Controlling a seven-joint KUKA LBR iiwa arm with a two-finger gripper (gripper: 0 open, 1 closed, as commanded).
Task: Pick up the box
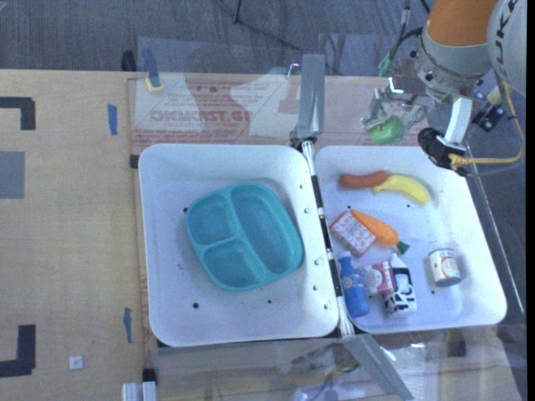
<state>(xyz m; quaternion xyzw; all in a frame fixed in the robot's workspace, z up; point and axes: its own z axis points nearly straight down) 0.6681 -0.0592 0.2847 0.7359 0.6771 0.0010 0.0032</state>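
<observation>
The box (354, 233), small and pinkish with a red pattern, lies flat in the right bin (476, 224) near its left wall, touching an orange carrot (376, 226). My gripper (387, 124) hangs over the bin's back rim, up and to the right of the box and well apart from it. A small green object (387, 129) sits between its fingertips, with the fingers shut on it.
Also in the right bin are a red sausage (364, 179), a banana (404, 189), a blue bottle (353, 286), two small cartons (393, 286) and a can (443, 267). A teal divided plate (244, 235) lies in the left bin (167, 182).
</observation>
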